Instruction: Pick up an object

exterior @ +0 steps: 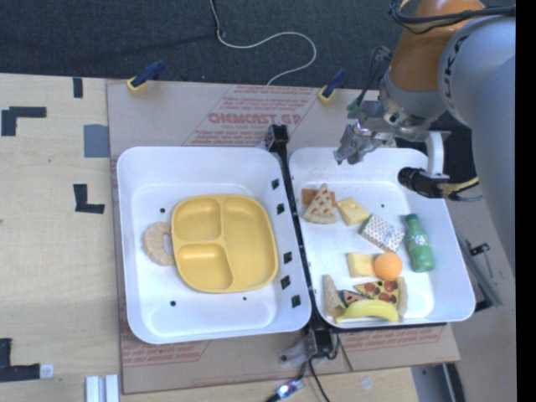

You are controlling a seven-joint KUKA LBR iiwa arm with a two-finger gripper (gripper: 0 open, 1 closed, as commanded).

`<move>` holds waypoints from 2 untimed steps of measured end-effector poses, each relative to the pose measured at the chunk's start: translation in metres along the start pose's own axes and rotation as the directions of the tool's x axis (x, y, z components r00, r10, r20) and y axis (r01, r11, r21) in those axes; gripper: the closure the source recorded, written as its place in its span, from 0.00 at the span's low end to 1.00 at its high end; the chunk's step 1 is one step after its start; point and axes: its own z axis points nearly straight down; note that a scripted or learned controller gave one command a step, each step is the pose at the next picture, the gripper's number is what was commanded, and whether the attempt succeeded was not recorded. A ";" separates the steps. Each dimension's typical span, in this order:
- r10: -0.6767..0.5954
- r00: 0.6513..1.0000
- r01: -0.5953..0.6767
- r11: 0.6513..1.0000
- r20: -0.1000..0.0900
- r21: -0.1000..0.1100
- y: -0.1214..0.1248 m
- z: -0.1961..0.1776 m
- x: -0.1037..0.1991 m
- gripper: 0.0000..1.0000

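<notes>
Two bins: left bin and right bin, shallow and white, side by side at mid-frame on a cardboard sheet.
Left bin contents: a yellow divided plate at its centre, with a pale round cracker touching the plate's left edge.
Right bin contents, upper part: a waffle wedge, a yellow block just beside it, a silver patterned packet and a green bottle lying towards the right wall.
Right bin contents, lower part: a cheese piece, an orange touching it, a pizza slice and a banana, crowded against the lower rim.
Arm: grey with an orange band, entering from the upper right of the frame.
Gripper: hangs above the upper-left corner of the right bin, apart from every item; nothing lies between its fingers, and whether they are spread or pressed together cannot be told from this angle.
Task thing: no item is yet singled out; the waffle wedge and yellow block lie nearest, just below the gripper in the frame.
Stage (judged): approach, with no grasp begun.
Risk 1: descent here may strike the bin rim or the divider.
Risk 2: the nearest items are flat, so the fingers may slide over them.
Risk 3: in the crowded lower cluster, one finger may nudge a neighbour, and the orange may roll.
</notes>
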 end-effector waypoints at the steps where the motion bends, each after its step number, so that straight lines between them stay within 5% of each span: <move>1: 0.000 1.000 0.000 1.000 -0.001 0.005 0.000 -0.012 0.001 1.00; 2: 0.001 1.000 -0.001 1.000 0.000 0.009 -0.041 -0.007 0.018 1.00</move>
